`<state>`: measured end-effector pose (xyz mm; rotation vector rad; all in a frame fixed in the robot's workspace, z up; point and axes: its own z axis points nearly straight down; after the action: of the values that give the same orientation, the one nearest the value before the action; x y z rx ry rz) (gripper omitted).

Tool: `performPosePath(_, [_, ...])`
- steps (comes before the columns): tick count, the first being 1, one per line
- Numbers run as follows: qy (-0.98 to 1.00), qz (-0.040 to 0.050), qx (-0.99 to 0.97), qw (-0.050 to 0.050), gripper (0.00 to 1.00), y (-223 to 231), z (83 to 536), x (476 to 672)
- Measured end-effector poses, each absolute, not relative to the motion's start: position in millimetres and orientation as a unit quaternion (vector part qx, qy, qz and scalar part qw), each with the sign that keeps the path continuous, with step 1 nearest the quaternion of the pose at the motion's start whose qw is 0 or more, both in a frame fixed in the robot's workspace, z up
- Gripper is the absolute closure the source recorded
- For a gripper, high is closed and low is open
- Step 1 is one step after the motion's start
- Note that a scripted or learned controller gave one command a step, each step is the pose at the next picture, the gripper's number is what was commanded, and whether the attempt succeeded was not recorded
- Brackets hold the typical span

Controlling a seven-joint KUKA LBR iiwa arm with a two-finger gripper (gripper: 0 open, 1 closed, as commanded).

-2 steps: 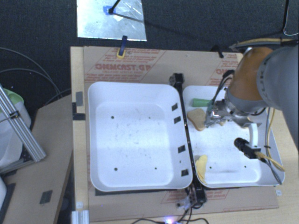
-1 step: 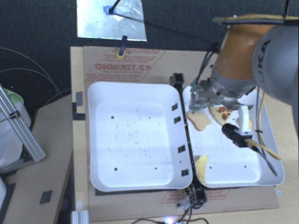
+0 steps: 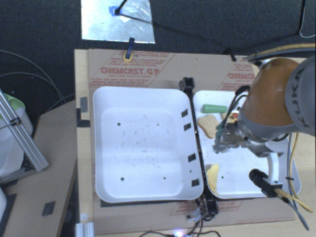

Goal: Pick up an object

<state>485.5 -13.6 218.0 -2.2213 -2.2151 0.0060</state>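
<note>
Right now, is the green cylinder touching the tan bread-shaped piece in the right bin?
Apart. In the camera view, a strip of white bin floor shows between the green cylinder and the tan bread-shaped piece below it in the right bin.

You are looking at a robot lab. A big robot arm reaches over two white bins on a cardboard sheet, with wires on the dark floor.

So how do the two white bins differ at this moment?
The left bin lies fully in the open, while the arm covers much of the right bin. The left bin's floor shows bare white with small dark dots; the right bin holds a green piece, a tan piece and a yellow piece. Both are shallow, white, side by side.
</note>
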Motion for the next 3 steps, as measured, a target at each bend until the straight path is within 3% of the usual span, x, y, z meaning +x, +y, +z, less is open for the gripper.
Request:
performPosePath(1, [-0.711,-0.0055,-0.703,-0.003,1.0,50,320,487.9])
performPosePath(2, [-0.71,-0.0042,-0.704,-0.002,1.0,75,381,487.5])
performPosePath(3, [-0.708,-0.0079,-0.706,-0.006,1.0,42,513,487.4])
